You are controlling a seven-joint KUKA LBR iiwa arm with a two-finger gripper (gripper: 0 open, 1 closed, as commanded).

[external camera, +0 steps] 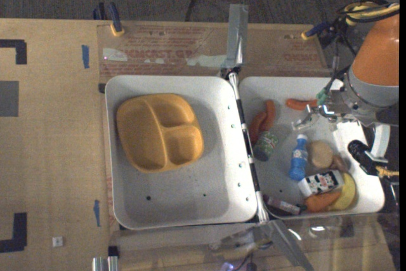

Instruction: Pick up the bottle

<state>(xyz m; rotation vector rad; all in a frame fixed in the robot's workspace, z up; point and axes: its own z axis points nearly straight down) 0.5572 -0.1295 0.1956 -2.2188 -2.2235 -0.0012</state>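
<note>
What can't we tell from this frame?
- Gripper: small and cluttered in the camera view; finger state unclear.
- Bottle: label too small to read.
- Carton: print blurred.
- Banana: partly covered by the carton.
- Arm: cut off by the right edge.

- We note a tan cardboard-covered bench (51,136) with black and blue tape marks.
- On it sit two shallow white plastic bins (177,209), side by side, touching.
</note>
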